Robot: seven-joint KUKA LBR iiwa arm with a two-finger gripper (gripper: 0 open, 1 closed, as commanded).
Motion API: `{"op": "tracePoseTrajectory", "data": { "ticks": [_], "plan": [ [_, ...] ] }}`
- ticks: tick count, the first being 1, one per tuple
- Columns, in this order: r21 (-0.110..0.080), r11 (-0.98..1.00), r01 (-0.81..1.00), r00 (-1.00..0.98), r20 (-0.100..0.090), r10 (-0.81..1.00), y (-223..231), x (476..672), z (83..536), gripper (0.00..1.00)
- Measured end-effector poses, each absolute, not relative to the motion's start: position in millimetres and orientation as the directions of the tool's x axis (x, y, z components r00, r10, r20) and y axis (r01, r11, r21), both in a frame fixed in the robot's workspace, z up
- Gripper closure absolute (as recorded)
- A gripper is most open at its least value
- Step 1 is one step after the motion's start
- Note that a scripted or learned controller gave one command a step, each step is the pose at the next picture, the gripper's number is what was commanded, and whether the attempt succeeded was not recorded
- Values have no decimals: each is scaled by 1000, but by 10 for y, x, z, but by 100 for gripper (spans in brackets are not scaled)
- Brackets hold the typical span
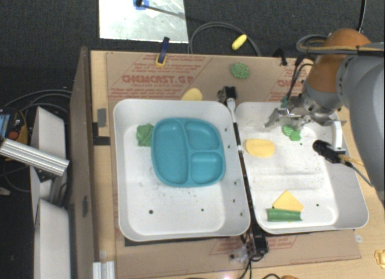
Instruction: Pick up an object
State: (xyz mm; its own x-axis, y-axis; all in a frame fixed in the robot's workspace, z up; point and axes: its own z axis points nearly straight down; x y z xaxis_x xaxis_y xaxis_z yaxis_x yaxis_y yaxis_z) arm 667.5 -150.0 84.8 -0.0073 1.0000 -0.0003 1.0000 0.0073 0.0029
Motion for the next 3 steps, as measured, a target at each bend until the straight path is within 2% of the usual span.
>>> {"op": "tracePoseTrajectory", "data": {
  "ticks": [1,2,3],
  "plan": [
    [3,1,1000,-1,-2,1000,-1649,6521,856,0],
    [9,5,1000,-5,-4,1000,-1649,6545,983,100],
    [8,6,1000,-6,-5,1000,-1650,6543,979,0]
  ]
}}
